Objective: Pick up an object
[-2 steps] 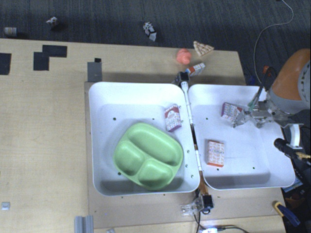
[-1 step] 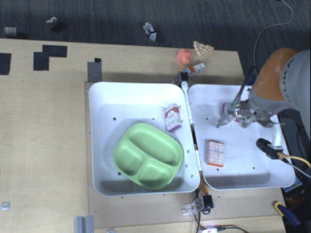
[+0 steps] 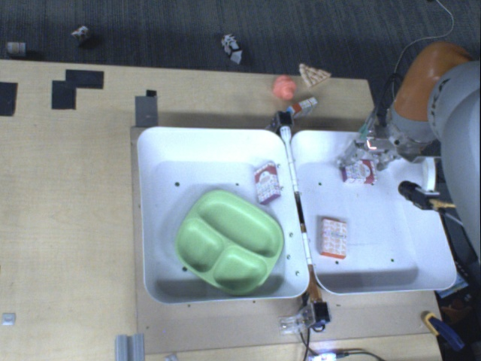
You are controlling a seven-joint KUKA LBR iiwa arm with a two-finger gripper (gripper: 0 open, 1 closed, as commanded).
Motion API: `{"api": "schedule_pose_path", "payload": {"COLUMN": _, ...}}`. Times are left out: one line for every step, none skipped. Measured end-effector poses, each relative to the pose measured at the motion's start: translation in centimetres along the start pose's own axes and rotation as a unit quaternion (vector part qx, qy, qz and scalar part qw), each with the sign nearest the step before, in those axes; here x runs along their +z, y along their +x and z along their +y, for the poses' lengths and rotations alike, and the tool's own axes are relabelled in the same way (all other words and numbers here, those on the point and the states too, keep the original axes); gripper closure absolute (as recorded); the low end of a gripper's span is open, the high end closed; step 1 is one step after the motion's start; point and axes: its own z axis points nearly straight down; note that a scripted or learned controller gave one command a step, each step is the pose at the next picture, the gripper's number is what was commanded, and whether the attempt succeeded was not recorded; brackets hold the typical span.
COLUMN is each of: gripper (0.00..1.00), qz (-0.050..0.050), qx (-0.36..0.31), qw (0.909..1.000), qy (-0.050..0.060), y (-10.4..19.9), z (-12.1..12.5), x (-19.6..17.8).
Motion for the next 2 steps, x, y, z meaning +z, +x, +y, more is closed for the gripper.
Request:
{"api": "schedule_pose_path", "payload": {"gripper": 1.00, "qz": -0.001, "qx": -0.003, "qw": 1.0000, "qy": -0.002, "y": 0.1, "z": 0.2, "x": -1.2}}
{"api": "schedule_pose_path", "payload": {"gripper": 1.00, "qz": 0.001, "qx": 0.000, "qw": 1.0000, "qy": -0.002, "y": 8.3, "z": -2.0, "x": -13.4}}
